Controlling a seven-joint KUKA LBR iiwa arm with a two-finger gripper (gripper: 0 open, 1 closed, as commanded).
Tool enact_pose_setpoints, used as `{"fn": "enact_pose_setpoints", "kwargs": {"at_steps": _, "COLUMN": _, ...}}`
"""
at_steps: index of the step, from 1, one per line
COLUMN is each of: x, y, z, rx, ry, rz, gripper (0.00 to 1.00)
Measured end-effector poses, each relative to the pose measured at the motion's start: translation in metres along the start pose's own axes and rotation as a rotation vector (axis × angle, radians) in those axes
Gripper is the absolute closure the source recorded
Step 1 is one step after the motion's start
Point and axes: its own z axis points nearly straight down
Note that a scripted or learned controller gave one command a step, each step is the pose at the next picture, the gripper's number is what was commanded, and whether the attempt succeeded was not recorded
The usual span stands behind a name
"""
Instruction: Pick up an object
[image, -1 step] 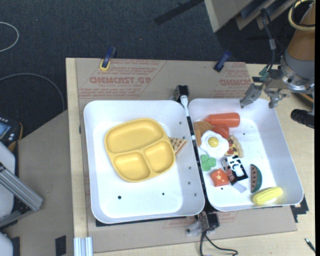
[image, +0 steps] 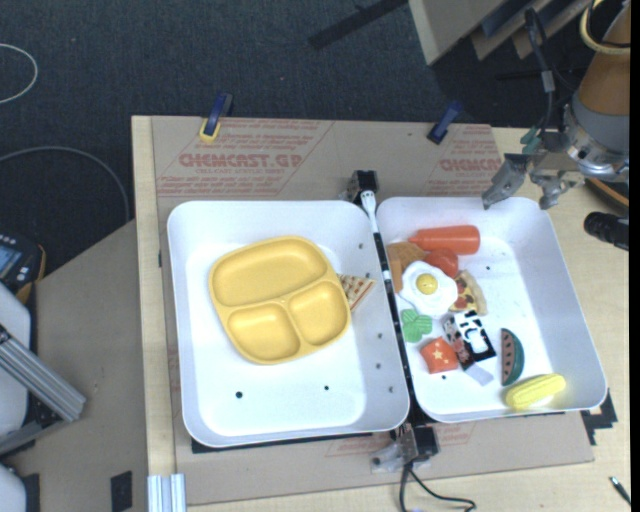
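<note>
The gripper (image: 526, 184) hovers at the right bin's (image: 575, 290) far corner, fingers spread and empty. The toy hot dog (image: 446, 238) lies nearest; best to drop straight over it.

One fixed camera, high above the bench, looking down at a slant.

It takes in both white bins whole: the left bin (image: 190, 390) sits just left of frame centre, the right bin (image: 575, 330) touching it on the right. The bench board (image: 300, 150) runs beyond the left bin toward the top of the frame, with dark floor past it, so the view tilts away from the near edge. It stands at middling range; the arm (image: 600, 100) enters above the right bin, at the upper right corner.
</note>
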Motion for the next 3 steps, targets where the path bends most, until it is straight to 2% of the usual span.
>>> {"fn": "enact_pose_setpoints", "kwargs": {"at_steps": 2, "x": -0.006, "y": -0.003, "z": 0.112, "rx": 0.006, "ry": 0.002, "rz": -0.001, "gripper": 0.00}}
{"fn": "enact_pose_setpoints", "kwargs": {"at_steps": 3, "x": -0.005, "y": -0.001, "z": 0.136, "rx": 0.007, "ry": 0.006, "rz": -0.004, "gripper": 0.00}}
